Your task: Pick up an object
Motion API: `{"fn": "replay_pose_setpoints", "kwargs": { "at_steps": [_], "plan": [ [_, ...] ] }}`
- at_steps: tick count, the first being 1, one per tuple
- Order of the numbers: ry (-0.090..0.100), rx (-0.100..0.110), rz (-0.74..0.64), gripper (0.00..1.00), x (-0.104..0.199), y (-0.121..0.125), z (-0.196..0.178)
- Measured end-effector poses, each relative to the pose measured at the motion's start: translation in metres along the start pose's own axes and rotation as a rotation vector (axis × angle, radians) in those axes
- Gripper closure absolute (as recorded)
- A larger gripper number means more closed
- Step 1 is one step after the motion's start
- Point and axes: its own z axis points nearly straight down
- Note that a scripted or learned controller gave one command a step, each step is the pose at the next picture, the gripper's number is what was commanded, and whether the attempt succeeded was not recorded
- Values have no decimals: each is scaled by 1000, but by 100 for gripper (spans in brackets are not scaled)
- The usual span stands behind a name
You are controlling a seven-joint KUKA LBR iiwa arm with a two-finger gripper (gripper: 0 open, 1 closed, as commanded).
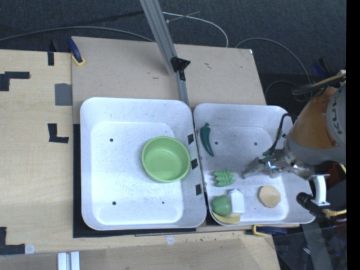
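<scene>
A: Nearest the camera?

B: Front edge of the right bin [281, 112]. A green ball [221, 205] sat at its front-left corner on a yellow piece [230, 219], with a small white block [236, 201] touching the ball's right side. A tan round disc [270, 196] lay further right along the same front edge, apart from the block.

A: Rest of that bin?

B: A dark green pepper [206, 139] lay near the left wall toward the back. A light green ridged piece [223, 178] sat by the left wall, just behind the ball.

A: Arm?

B: Came in from the right edge, grey with the orange band. The gripper [250, 171] pointed left, low over the middle of the right bin, between the ridged piece and the disc. Touching neither.

A: Jaws?

B: Looked narrow, tips close together. Nothing between them.

A: So no pick?

B: None visible. All items lay on the bin floor.

A: Left bin?

B: The left bin [90, 151] held a green bowl [165, 159], upright, right of centre, near the shared wall. Both bins sat side by side on the counter [124, 66], touching.
</scene>
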Motion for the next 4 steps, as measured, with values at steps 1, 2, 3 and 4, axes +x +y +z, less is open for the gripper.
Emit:
{"fn": "replay_pose_setpoints", "kwargs": {
  "at_steps": [1, 2, 3, 4],
  "plan": [
    [2, 2, -1, 100, 1, 0, -11],
    [0, -5, 0, 100, -1, -2, -73],
    [0, -5, -1, 100, -1, -1, -126],
    [4, 0, -5, 100, 50, 1, -133]
  ]
}}
